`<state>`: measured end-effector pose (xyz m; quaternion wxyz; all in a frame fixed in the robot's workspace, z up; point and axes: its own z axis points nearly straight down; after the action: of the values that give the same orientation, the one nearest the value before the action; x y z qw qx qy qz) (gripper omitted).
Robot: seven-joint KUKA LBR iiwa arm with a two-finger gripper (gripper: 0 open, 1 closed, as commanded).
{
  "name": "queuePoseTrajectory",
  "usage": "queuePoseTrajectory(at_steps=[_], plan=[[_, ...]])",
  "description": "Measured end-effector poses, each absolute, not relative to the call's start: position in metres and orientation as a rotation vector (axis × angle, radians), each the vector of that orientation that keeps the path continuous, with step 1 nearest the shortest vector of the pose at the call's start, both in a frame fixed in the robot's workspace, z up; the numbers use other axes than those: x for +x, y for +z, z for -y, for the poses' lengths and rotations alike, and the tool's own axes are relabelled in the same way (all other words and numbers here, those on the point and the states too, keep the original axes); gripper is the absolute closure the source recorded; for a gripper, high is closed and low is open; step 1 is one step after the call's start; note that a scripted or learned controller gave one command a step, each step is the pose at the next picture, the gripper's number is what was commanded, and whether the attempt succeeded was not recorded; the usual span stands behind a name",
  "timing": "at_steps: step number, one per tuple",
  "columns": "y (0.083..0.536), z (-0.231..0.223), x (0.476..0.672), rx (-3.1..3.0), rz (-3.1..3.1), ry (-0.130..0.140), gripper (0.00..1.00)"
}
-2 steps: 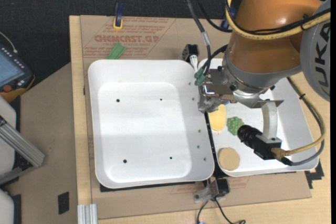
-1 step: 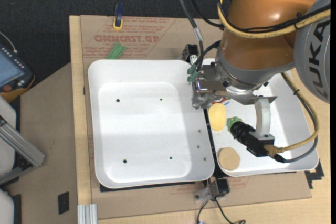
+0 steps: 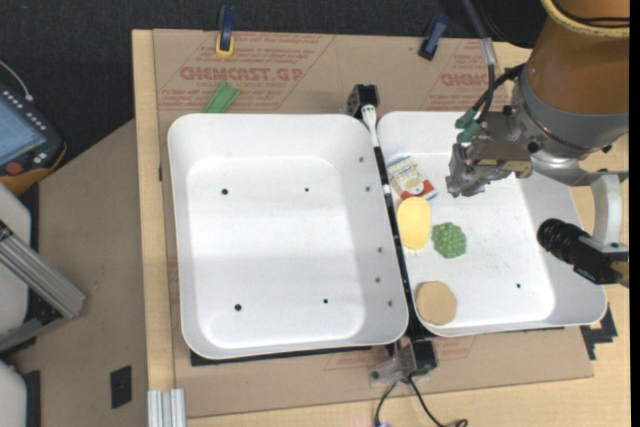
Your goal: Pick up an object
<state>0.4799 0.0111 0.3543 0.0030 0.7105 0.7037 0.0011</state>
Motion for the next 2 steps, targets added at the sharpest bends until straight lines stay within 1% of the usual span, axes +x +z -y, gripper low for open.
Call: queuePoseTrajectory(at_steps=[1, 2], plan=[[0.402, -0.085, 0.48, 2.21, -2.227, 0.011, 1.0], [0.357, -0.115, 0.479, 2.221, -2.228, -0.008, 1.0]])
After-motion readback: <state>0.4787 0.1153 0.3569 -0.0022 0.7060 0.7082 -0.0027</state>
